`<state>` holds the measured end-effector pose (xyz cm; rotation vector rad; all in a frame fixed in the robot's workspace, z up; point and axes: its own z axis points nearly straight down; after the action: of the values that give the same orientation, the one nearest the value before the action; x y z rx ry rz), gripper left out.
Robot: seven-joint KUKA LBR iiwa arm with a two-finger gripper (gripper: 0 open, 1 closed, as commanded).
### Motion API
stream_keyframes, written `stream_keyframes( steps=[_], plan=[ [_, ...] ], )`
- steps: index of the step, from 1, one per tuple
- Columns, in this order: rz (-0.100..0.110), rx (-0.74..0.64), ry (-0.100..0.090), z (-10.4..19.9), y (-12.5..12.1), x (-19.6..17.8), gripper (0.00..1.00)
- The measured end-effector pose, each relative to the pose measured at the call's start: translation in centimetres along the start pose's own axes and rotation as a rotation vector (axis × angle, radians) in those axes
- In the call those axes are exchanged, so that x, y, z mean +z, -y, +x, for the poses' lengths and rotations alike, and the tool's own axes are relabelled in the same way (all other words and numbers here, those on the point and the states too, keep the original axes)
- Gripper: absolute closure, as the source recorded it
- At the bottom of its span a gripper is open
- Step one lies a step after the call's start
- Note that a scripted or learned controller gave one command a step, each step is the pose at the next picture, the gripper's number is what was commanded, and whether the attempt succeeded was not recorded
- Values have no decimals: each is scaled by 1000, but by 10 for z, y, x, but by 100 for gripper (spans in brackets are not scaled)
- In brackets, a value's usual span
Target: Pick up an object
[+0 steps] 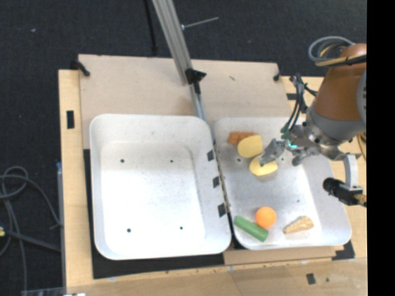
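Pincer (pixel 276 154) low over the right bin (pixel 321 230), one finger tip touching a yellow lemon-like piece (pixel 264 168); fingers spread, nothing clamped between. Just beside, a second yellow piece (pixel 249 145) against an orange-brown block (pixel 237 137) near the far wall. Well apart, along the near rim: orange ball (pixel 266 216), green cylinder (pixel 250 228), tan wedge (pixel 298 225). Left bin (pixel 105 134) alongside on the surface (pixel 136 82).

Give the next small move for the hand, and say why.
Probably lower the hand a little onto the pale yellow rounded piece. It sits right at that piece's upper edge in the right white bin, and nothing shows between its fingers, so no grasp is confirmed.
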<state>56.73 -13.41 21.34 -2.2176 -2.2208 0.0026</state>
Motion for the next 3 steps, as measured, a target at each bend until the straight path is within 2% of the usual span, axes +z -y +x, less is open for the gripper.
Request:
stream_keyframes(
  steps=[1, 3],
  plan=[
    [-5, 1, 1, 0, -1, -3, 0],
    [1, 5, 2, 1, 8, 110, 0]
  ],
)
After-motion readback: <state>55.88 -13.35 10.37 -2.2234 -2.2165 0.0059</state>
